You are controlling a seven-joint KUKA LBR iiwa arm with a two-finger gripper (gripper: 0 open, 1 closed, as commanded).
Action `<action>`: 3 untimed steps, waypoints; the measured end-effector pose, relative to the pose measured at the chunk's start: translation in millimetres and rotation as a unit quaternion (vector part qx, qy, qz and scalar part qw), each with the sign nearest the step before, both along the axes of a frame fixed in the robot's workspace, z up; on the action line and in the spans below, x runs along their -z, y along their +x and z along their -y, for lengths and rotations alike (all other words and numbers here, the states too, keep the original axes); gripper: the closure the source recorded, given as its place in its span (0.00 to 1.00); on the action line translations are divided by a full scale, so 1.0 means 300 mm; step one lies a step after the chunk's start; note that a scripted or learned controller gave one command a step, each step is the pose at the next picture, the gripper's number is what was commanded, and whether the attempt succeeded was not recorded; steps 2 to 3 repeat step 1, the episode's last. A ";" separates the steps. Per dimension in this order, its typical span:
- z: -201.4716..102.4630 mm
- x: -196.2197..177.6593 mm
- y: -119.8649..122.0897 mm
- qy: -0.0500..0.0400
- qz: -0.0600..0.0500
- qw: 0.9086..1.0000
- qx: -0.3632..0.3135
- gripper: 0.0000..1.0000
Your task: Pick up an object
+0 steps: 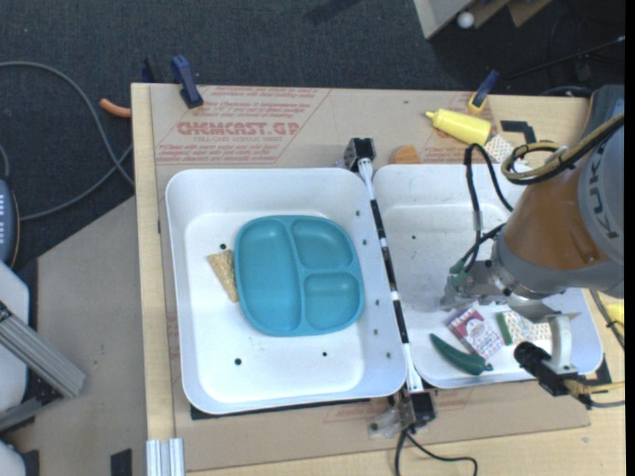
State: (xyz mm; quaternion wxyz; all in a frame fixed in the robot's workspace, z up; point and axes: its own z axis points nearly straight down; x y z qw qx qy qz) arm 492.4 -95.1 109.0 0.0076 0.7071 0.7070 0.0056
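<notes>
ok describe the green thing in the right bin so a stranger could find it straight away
Start at the right bin, the one the arm reaches into. Go to its near edge, just right of the divider between the bins. The green thing lies flat there, a slim dark green curved piece, plain and darker than the red-and-white packet just above it.

Robotics lab (clamped bins [189,206], cables [60,87])

A flat bench topped with brown printed cardboard [248,132] is carrying two shallow white plastic bins side by side, the left bin [189,296] and the right bin [417,191] touching along their inner rims. A yellow plastic bottle-shaped object [458,124] is lying on the cardboard just behind the right bin, and blue clamps [185,79] are gripping the bench's far edge.
</notes>
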 end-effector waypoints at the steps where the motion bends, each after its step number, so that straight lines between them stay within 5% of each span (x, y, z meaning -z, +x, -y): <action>1: 0.000 0.000 0.000 0.000 0.000 1.000 0.000 0.00; 3: 0.000 0.000 0.000 0.000 0.000 1.000 0.000 0.00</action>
